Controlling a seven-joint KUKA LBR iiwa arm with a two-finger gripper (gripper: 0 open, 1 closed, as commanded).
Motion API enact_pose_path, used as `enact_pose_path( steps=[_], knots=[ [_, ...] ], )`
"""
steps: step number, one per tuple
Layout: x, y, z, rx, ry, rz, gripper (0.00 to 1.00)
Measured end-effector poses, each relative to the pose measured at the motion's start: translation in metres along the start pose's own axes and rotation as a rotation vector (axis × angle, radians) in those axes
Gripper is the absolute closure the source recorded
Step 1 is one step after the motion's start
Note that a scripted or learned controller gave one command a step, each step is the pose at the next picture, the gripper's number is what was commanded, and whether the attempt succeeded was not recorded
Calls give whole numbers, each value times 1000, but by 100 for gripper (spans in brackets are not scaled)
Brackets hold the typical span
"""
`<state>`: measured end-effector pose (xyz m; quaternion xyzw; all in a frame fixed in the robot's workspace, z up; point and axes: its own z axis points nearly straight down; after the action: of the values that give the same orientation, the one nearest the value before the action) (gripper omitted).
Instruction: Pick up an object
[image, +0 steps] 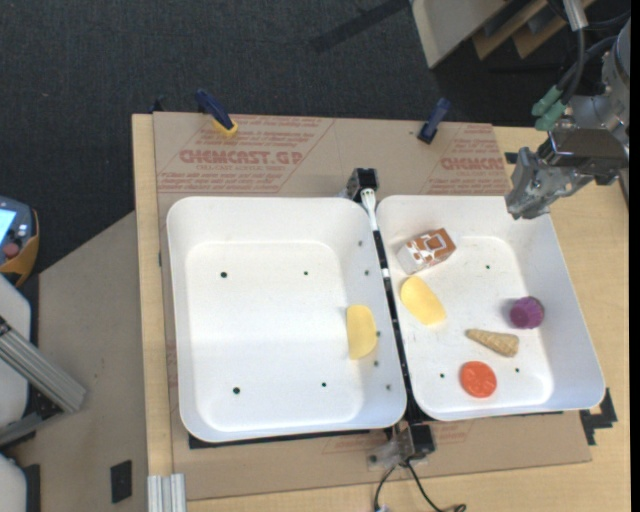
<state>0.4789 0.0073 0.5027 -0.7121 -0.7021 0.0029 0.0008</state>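
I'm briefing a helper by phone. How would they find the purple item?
Start at the right-hand white bin, the one holding several small things. Look along its right side, roughly halfway down: the purple ball lies above the orange disc and right of the tan cone. It is the bin's sole purple, round piece.

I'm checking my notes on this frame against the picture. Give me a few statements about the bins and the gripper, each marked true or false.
1. The left bin holds one yellow piece. True.
2. The purple ball lies in the left bin. False: it lies in the right bin.
3. The gripper hangs over the right bin's far right corner. True.
4. The orange disc sits between the gripper's fingers. False: it lies on the bin floor, far from the gripper.
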Motion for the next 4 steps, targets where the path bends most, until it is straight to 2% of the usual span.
enact_pose_path(
  steps=[1,2,3,4],
  knots=[
    [71,-1,-35,-12,5,-22,100],
    [-7,0,-33,-6,1,-6,100],
    [-127,1,-32,-9,-2,0,100],
    [5,0,-33,-5,5,-29,100]
  ],
)
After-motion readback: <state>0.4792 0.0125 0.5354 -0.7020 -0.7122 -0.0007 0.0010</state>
